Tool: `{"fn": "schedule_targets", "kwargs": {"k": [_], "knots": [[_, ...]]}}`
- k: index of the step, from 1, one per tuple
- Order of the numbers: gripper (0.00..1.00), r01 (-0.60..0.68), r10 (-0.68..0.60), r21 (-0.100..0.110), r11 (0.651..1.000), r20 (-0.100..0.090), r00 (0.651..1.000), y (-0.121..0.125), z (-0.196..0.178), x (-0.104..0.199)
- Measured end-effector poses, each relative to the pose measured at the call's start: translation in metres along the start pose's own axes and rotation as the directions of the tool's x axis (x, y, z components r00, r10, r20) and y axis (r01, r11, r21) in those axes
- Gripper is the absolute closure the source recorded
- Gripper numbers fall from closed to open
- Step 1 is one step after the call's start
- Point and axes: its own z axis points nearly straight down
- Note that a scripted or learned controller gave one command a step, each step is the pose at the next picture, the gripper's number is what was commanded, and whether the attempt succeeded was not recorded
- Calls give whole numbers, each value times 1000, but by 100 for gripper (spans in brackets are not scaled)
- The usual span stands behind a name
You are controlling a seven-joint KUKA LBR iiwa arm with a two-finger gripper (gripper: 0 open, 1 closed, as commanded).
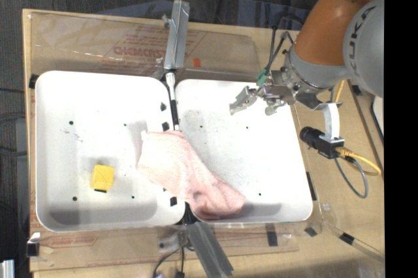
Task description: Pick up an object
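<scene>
hand (251, 99), fingers spread wide and holding nothing, above the upper part of the right bin (287, 192). pink cloth (189, 172) draped across the divider between both bins; yellow block (102, 177) lower left, in the left bin (59, 107).

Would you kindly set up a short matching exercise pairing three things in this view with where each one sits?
Things:
1. yellow block
2. pink cloth
3. gripper

Places:
A. draped across the divider between the two bins
B. above the right bin's upper part
C. in the left bin, toward its lower left

Pairs: 1-C, 2-A, 3-B
</scene>
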Motion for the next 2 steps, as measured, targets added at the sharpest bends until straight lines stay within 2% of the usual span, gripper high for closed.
{"fn": "schedule_targets", "kwargs": {"k": [1, 2], "knots": [[0, 100, -100, 2, 995, -1, 995, -38, 118, 20], [0, 149, -149, -6, 989, 4, 989, -67, 165, 43]]}}
